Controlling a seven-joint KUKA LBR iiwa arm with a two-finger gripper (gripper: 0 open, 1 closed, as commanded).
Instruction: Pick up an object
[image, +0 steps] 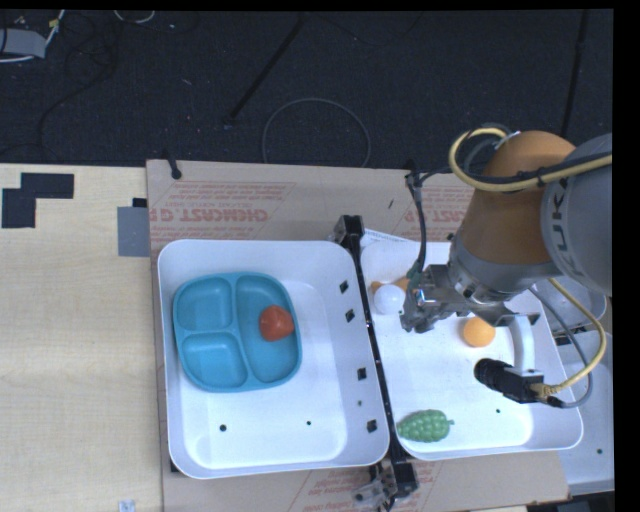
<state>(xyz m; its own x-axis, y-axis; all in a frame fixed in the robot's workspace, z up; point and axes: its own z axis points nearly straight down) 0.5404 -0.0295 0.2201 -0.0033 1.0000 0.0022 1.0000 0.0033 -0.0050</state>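
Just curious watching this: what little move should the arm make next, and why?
Probably lower the gripper onto the orange ball just beside it in the right bin. The gripper hangs over that bin, and that ball looks nearest.

Blue tray (215, 345), red fruit (276, 323)

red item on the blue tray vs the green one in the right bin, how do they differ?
Colour: the red item is red with some orange; the green item is green and bumpy. Shape: the red item looks roundish, the green item oval and longer. Place: the red item sits in a compartment of the blue tray in the left bin; the green item lies on the right bin floor near its front edge. Both are small.
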